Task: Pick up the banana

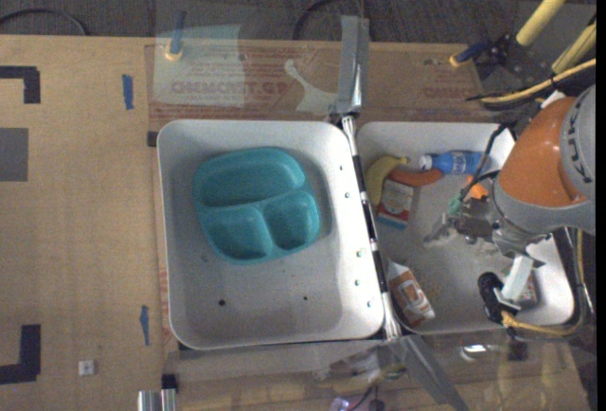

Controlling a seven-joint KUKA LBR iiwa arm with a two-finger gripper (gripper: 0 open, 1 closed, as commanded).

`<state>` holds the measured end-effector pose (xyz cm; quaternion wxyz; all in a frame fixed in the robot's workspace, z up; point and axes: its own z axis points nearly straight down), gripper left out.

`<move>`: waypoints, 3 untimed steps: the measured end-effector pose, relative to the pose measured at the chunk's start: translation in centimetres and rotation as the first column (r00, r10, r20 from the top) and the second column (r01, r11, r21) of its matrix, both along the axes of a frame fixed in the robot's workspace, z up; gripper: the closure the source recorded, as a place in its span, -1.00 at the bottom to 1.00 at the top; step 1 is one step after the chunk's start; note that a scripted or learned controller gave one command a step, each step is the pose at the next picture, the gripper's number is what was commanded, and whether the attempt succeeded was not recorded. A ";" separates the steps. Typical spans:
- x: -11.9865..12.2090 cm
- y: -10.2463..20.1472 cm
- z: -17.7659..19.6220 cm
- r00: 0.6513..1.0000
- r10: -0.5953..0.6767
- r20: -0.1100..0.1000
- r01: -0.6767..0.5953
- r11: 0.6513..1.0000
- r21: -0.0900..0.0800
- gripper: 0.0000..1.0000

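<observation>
Spot the banana (379, 176) in the right bin (559, 310), tucked into the far-left corner, hard against the divider shared with the left bin (180, 239). Reads as a short yellow curve with its long axis running roughly up and down the camera view, along that left wall rather than across the bin. Partly covered on its right and lower side by an orange-and-white carton (399, 196), touching or overlapping it, so only the upper and left part of the yellow peel shows. Just beyond the carton, toward the bin's far edge, note a clear bottle with a blue cap (453, 161) lying on its side, near the banana but apart from it. Further down the same left wall, well apart, see a second orange-and-white packet (413, 295). Over in the left bin, find only a teal divided plate (256, 203), of no bearing here. Then to the gripper (453, 231): hangs over the middle of the right bin, below the orange band (532, 174) of the arm, with the banana up and to the left of it and the carton between the two. Too blurred to tell how far open; nothing visibly held. Judging from this, calls for travel leftward and toward the far corner, with the grasp set across the banana's width on its exposed upper end, clear of carton and wall.
</observation>
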<state>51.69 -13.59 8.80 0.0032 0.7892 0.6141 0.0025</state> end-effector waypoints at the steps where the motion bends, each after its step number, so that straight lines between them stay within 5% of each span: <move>1: -0.4 1.2 0.0 0.999 0.036 0.000 -0.036 0.999 -0.003 -1.00; 2: -0.4 -5.0 1.0 0.982 0.187 -0.006 -0.187 0.982 0.000 -1.00; 3: -3.4 -5.6 0.0 0.987 -0.163 0.003 0.163 0.987 0.000 -1.00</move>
